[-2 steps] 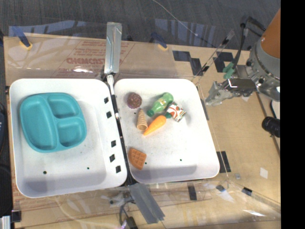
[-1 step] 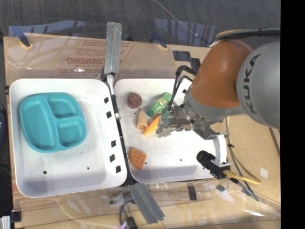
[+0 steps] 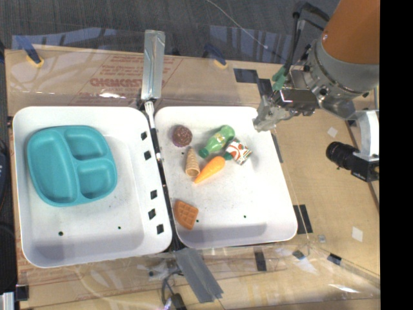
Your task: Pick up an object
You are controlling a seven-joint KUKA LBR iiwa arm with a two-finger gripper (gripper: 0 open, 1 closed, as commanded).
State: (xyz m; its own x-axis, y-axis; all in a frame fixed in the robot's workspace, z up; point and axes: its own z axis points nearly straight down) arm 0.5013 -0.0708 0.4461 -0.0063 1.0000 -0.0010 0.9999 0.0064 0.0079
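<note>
The bench point(image 3: 322, 192) is covered with brown cardboard under clear plastic film, fixed by tape. Behind it lies dark grey carpet floor point(image 3: 97, 5).

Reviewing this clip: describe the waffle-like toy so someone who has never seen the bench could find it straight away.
Start at the right-hand white bin, the one without the teal tray. Go to its lower left corner, beside the divider between the bins. The waffle lies there alone, a flat orange-brown square with a grid pattern, well apart from the cluster of carrot, cone and green bottle higher up.
</note>
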